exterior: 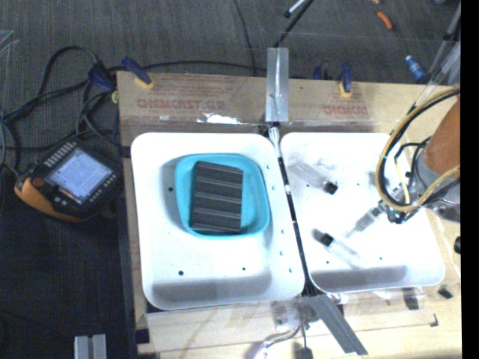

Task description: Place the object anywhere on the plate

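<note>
Camera view: gripper (380, 214) sits low over the right bin (419, 275), near its right side, wrapped in yellow and black cables (397, 152); what can be made out is a thin pale tip angled down-left, and whether it is parted or closed cannot be told at this size; nothing is seen clamped in it; just beside the tip, down-left, lies a syringe (340, 247), clear barrel with a black end, flat on the bin floor; a second syringe (314, 178) lies further up-left, well apart from the tip; either could be the object; judged light, stiff, smooth plastic, round in section, so likely to roll or squirt out of a pinch; best taken across the barrel near its middle, jaws square to the long axis, not on the black end; left bin (153, 223) holds the blue plate (257, 200), which already bears a dark ribbed block (217, 197) covering most of it; free plate surface is a narrow margin, so a slim syringe may end up resting on or against the block.
</note>
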Tool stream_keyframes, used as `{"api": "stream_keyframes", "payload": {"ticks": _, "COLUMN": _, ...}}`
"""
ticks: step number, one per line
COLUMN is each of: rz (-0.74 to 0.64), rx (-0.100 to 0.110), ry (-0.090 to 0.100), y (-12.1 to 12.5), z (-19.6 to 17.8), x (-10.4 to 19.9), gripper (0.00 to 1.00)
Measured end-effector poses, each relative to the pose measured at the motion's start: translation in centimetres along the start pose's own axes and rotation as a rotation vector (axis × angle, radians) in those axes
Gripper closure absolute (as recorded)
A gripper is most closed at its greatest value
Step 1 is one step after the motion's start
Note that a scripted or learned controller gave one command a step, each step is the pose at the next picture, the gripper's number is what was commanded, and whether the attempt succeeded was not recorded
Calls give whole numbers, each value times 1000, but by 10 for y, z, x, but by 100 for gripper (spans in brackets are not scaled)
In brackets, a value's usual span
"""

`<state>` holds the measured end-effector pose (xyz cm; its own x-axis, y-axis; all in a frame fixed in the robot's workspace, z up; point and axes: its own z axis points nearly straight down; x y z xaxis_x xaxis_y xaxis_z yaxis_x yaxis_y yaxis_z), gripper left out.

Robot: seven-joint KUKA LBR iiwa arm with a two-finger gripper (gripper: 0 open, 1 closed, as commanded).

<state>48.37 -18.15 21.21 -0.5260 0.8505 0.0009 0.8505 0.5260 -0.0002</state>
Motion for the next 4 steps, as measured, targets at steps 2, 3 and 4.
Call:
{"api": "stream_keyframes", "payload": {"ticks": 2, "rz": -21, "rx": 0, "ry": -1, "y": 17, "z": 20, "x": 27, "gripper": 0}}
{"api": "stream_keyframes", "payload": {"ticks": 3, "rz": -245, "rx": 0, "ry": -4, "y": -17, "z": -36, "x": -29, "gripper": 0}}
{"api": "stream_keyframes", "payload": {"ticks": 4, "rz": -146, "rx": 1, "ry": 0, "y": 9, "z": 71, "x": 14, "gripper": 0}}
